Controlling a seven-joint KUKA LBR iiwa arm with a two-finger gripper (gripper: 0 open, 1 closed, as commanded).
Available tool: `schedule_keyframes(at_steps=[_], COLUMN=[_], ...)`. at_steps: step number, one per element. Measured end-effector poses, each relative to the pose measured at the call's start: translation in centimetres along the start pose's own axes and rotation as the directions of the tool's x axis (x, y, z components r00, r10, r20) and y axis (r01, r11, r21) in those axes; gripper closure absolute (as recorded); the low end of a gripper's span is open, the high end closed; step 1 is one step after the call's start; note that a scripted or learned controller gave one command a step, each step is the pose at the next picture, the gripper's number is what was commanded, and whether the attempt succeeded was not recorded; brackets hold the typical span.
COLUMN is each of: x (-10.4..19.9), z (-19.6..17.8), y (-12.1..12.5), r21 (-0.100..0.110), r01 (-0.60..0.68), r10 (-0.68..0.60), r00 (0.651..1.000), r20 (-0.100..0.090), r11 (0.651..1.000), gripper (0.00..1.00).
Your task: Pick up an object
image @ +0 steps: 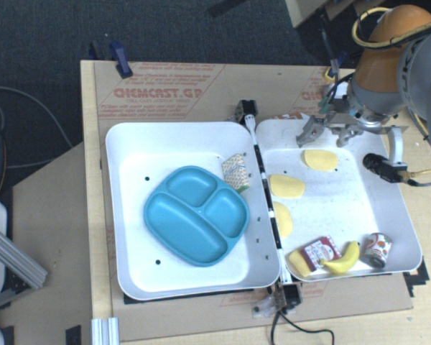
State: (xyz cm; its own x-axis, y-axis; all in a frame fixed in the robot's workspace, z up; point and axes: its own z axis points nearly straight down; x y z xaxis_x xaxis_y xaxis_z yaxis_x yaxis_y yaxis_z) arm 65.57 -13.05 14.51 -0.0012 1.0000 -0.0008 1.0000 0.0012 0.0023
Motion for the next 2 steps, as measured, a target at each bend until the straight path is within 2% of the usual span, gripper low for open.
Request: schedule_keyframes(at_steps=[1,2], x=[0.0,-3.3], z=[6.0,6.0], y=[-1.1,1.1], r21=[0.002,-0.001], r01=[-0.001,-0.001], r10=[0.001,0.001], r00=[1.0,1.0], r20=[-0.001,0.001], r11=[1.0,1.0], gripper=[0.0,0.0])
